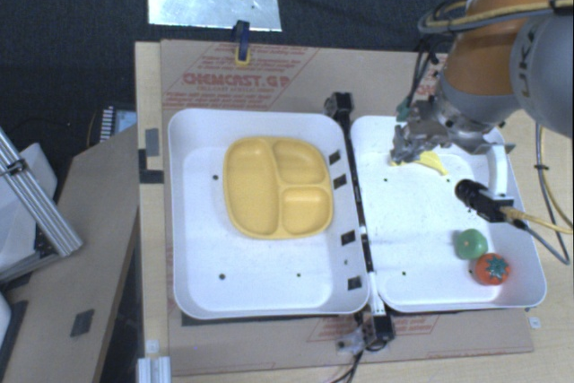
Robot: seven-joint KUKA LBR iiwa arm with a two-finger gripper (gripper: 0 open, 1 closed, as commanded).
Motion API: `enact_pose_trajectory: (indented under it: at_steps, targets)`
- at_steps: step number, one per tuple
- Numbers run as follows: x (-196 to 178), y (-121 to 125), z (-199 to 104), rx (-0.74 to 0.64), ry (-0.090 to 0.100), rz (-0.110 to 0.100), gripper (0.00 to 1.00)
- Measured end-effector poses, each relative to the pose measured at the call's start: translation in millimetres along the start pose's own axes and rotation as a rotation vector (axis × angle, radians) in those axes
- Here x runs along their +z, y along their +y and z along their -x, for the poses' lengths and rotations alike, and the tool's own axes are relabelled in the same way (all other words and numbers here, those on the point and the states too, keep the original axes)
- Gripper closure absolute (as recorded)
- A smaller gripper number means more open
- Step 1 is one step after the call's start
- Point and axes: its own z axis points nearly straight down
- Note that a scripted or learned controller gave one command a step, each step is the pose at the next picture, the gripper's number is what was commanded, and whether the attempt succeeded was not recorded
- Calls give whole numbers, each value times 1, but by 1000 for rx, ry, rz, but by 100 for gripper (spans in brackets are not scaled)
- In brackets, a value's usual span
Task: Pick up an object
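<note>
Resting in the left bin [193, 282], a yellow tray [276, 187].

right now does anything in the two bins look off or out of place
Nothing stands out. The yellow divided plate lies flat in the left bin. In the right bin, the banana sits beside the claw, and the green ball and tomato rest near the right corner.

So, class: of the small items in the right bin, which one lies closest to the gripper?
The yellow banana, right beside the gripper at the bin's far end. The green ball and the orange-red tomato sit together in the near right corner, well away.
</note>
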Motion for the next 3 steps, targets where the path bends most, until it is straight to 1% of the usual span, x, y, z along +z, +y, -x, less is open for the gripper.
enact_pose_trajectory:
  at_steps: [1, 2, 3]
  targets:
    - [13, 19, -46, 0, 0, -1, 100]
    - [3, 35, -95, 0, 1, 1, 100]
    - [21, 53, -142, 1, 0, -1, 100]
